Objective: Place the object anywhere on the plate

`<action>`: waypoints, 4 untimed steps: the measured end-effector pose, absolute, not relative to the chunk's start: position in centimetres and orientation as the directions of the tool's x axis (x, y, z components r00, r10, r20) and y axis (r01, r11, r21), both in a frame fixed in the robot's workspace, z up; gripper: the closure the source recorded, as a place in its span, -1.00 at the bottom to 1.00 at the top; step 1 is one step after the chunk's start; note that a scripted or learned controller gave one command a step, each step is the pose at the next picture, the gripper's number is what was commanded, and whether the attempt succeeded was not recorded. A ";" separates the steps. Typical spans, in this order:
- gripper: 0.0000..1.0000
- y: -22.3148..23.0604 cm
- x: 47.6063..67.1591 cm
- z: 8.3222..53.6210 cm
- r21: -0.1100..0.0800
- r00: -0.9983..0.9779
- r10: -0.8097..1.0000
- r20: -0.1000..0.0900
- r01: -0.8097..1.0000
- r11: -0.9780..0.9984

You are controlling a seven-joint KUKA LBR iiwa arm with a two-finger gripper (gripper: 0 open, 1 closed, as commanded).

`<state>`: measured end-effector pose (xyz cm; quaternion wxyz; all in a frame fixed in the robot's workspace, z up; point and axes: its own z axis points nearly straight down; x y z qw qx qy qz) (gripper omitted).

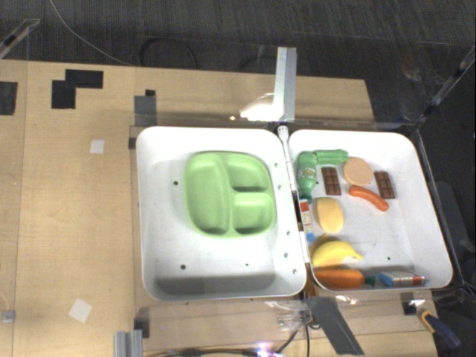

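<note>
Green three-compartment plate (227, 193) is sitting in the middle of the left bin (160, 274) on the table (67, 222), nothing lying on it. All candidate objects are sitting in the right bin (424, 222), to the plate's right and apart from it: green bottle (306, 172) and yellow oval piece (329, 214) lying nearest the plate, two brown chocolate bars (332, 180) with a tan round bun (358, 172) between them further right, orange sausage (370, 198) beyond those. Banana (335, 253) and carrot (341, 278) are lying right of the plate's near corner, touching each other.
</note>
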<state>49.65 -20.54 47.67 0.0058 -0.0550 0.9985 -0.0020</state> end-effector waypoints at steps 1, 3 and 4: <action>-1.00 -20.6 49.2 45.6 -0.003 -0.998 0.067 -0.012 0.067 0.998; -1.00 -20.6 48.8 44.1 0.001 -0.903 0.429 -0.011 0.429 0.903; -1.00 -20.6 48.8 47.6 0.003 -0.816 0.578 -0.012 0.578 0.816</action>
